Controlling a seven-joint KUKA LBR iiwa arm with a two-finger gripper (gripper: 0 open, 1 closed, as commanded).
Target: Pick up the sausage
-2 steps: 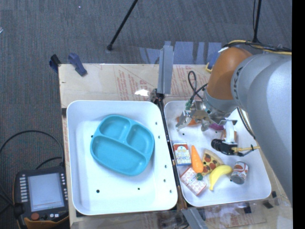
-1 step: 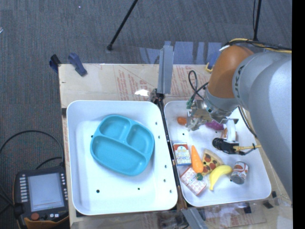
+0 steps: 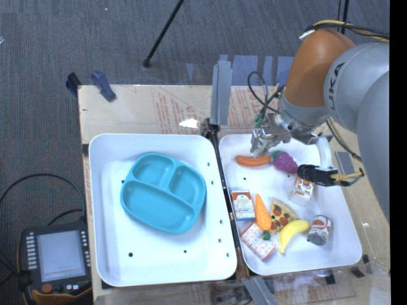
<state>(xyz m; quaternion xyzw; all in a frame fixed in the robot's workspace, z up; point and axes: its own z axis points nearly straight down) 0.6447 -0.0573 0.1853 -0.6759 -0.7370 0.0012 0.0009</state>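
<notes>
The sausage [image 3: 252,161] is an orange-brown link lying flat near the back of the right bin [image 3: 346,230], close to its left wall. My gripper [image 3: 260,145] hangs just above the sausage's right end, its fingers pointing down at it. The sausage still rests on the bin floor, and nothing shows between the fingers. The grey arm with its orange band comes in from the upper right and covers the bin's back edge.
A purple grape bunch [image 3: 285,162] lies right beside the sausage. Further forward are a small carton [image 3: 303,188], an orange box [image 3: 243,204], a carrot [image 3: 262,212], a pizza slice [image 3: 281,215], a banana [image 3: 291,232] and a can [image 3: 319,229]. The left bin holds a blue divided plate [image 3: 164,192].
</notes>
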